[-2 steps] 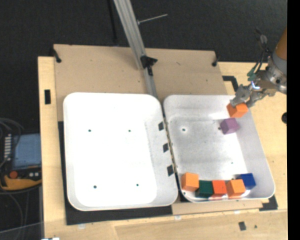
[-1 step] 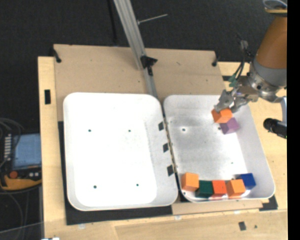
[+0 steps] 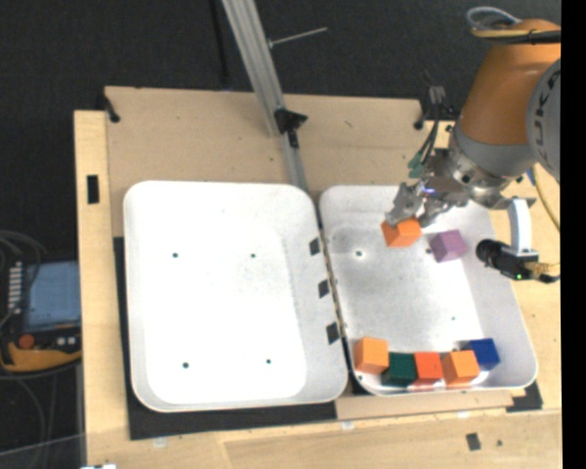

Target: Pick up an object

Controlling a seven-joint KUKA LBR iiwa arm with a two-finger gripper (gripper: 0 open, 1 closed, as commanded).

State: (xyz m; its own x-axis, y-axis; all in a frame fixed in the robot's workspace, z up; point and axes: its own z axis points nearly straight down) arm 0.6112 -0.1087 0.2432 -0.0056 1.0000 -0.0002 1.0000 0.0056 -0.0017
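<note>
Over the right bin [image 3: 498, 306], near its far edge, the end effector [image 3: 410, 215] hangs from the grey-and-orange arm [image 3: 503, 96] that comes in from the right. An orange cube [image 3: 402, 232] sits right at its fingertips, seemingly pinched between them, and reads as lifted slightly off the bin floor, though the height is hard to judge from this angle. The fingers look closed against the cube's upper sides.

Just to the right of the orange cube, a purple block [image 3: 447, 245] lies on the right bin's floor, apart from the cube and from the end effector.

Along the right bin's near wall runs a row of blocks, touching or almost touching: an orange block [image 3: 372, 353] at the left end, then a dark green block [image 3: 401, 367], a red-orange block [image 3: 429, 365], another orange block [image 3: 460, 364], and a blue block [image 3: 482, 351] at the right end.

The left bin [image 3: 225, 291] lies beside the right bin, edges meeting along a hinged-looking seam. Both rest on the tan tabletop [image 3: 361, 125]. A grey metal strut [image 3: 259, 52] slants across the far side of the tabletop, ending near the seam.
</note>
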